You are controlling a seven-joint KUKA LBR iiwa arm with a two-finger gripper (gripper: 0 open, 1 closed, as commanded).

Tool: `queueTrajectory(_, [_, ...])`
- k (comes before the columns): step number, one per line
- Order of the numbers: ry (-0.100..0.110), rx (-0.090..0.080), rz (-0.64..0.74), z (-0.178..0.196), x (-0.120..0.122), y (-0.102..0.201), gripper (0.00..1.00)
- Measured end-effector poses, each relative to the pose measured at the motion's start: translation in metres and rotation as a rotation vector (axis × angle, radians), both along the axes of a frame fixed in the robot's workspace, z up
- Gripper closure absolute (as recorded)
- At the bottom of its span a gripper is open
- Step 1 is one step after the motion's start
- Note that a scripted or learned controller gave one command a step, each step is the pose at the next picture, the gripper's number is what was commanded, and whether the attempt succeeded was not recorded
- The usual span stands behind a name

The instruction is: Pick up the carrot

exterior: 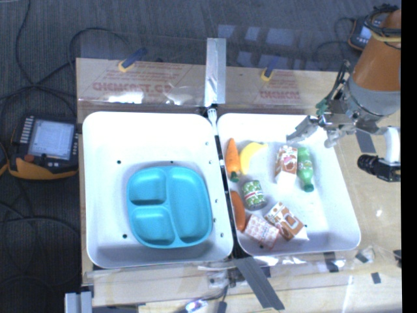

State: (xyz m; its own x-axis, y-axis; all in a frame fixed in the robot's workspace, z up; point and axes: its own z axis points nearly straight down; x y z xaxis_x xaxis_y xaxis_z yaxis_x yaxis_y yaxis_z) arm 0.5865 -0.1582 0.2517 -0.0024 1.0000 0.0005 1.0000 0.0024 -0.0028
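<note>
Two bins sit side by side. One carrot (231, 158) lies against the right bin's (339, 194) left wall, a banana (250, 155) touching it and a second carrot (238, 210) below. Open floor lies toward the gripper (319, 130), jaws spread wide, holding nothing, over the far edge. Left bin (104, 142) holds a blue tray (169, 204).

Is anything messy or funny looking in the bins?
Nothing is spilled or broken. The toy food is just jumbled in the right bin: two carrots lie against its left wall, and a carton lies tipped over. The blue tray sits neatly in the left bin.
</note>
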Motion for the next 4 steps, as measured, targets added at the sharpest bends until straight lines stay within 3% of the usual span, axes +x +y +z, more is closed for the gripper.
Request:
queueTrajectory(1, [0.001,0.0,-0.013,-0.026,-0.016,0.099,0.0])
queueTrajectory(2, [0.004,0.0,-0.05,-0.07,-0.08,0.138,0.0])
queueTrajectory(3, [0.0,-0.001,0.04,-0.036,-0.031,0.096,0.0])
queueTrajectory(4, [0.002,-0.001,0.093,-0.069,-0.024,0.137,0.0])
